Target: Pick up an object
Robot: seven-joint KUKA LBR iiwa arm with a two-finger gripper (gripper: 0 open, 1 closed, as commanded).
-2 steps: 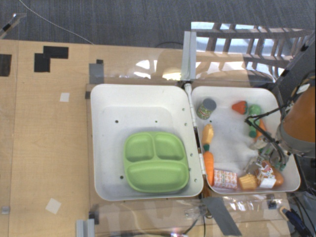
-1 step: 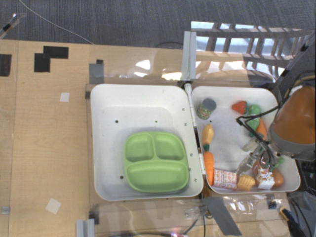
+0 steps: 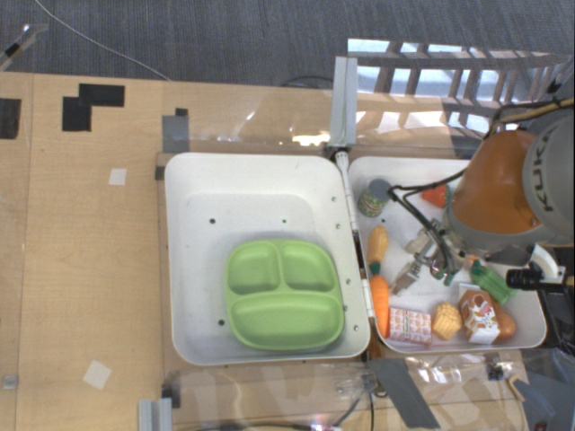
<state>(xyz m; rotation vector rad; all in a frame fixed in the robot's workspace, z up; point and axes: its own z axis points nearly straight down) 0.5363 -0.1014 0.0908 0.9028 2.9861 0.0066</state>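
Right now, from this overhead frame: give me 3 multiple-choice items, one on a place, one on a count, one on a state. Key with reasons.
1. Where does the green divided plate lie?
A. in the left bin
B. in the right bin
C. on the bare bench

2. How many compartments does the plate have?
A. two
B. three
C. five

3. What is the state of the carrot?
A. clamped in the jaws and lifted
B. standing upright on the plate
C. lying in the right bin, by its left wall

Key:
1 A, the plate sits on the floor of the left bin.
2 B, two small sections above one wide one.
3 C, it lies flat in the right bin, apart from the gripper.
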